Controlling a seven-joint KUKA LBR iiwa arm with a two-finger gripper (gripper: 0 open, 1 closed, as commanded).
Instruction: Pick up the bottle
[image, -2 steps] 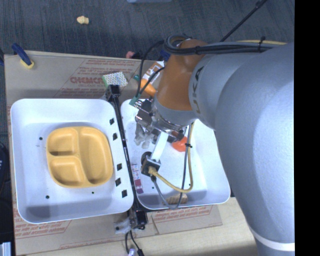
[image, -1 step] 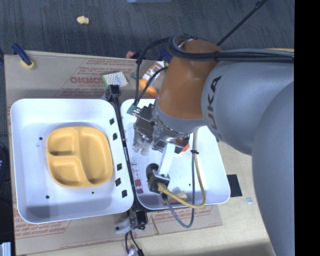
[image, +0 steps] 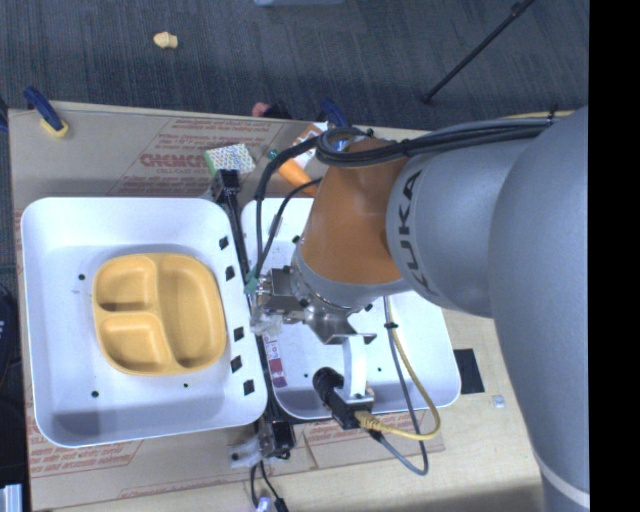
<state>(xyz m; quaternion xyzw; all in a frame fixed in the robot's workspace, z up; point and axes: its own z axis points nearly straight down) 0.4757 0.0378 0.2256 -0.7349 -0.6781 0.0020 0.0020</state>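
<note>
The grey and orange arm reaches in from the right and covers most of the right bin (image: 440, 375). Its wrist points down at that bin's left side, with the gripper (image: 272, 308) low against the wall between the two bins. Just in front of the gripper lies a pale, slim thing with a red label (image: 273, 364), which looks like the bottle, stretched along the right bin's left wall. Whether the gripper touches it is hidden by the wrist.
A yellow divided plate (image: 158, 310) lies in the left bin (image: 60, 240). An orange item (image: 292, 173) and a green-patterned packet (image: 230, 158) sit behind the bins. Cables, one of them yellow (image: 405, 432), hang over the right bin's front edge.
</note>
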